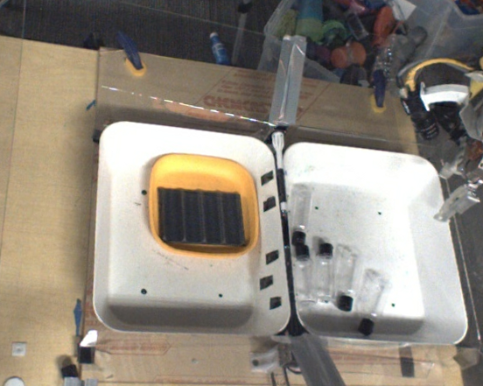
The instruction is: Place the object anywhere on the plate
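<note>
Lying in the right bin (420, 180), a loose cluster of small clear vials (328, 274) with black caps sits toward that bin's near left part, close to the divider between the two bins. Some vials lie flat and some look upright; one black cap (364, 326) rests near the bin's near wall, a little apart from the rest. Their exact number is hard to tell because the clear bodies blend into the white floor.

In the left bin (115, 215) sits the plate (207, 174), a yellow-orange dish with rounded corners, placed toward the far middle of that bin. On it lies a dark ribbed rectangular piece (200, 216) that covers most of the dish's floor. The vials and the plate are well apart, each in its own bin.

At the far right edge, the end effector (465, 186) hangs over the far right rim of the right bin, well away from the vials. Nothing shows between its fingers, and whether they are spread or closed cannot be told.

Both bins rest on a tan desk (19, 203). Beyond the far side stands a clear box of colourful toys (353, 17).
</note>
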Motion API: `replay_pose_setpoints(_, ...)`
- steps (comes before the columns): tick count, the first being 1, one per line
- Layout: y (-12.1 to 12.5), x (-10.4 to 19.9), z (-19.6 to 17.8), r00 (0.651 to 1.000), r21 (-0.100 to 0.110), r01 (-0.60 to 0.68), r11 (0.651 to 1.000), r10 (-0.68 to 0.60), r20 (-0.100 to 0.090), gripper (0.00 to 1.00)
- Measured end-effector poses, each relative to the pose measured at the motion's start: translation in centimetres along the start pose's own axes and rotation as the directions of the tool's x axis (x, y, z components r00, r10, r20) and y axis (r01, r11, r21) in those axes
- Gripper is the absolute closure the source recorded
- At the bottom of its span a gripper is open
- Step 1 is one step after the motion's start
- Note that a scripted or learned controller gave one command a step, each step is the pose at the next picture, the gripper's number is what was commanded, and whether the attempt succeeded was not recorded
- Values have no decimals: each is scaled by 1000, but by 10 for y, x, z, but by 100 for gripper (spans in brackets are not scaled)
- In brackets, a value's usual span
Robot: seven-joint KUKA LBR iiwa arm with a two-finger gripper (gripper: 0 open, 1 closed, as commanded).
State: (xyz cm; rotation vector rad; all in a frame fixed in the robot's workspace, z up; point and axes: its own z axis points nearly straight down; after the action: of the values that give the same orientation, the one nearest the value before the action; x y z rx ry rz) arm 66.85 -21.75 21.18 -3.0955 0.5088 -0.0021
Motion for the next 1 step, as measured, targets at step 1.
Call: replay_pose_setpoints(1, -15, -5, -9, 991, 0, 130, 991, -130, 0, 0)
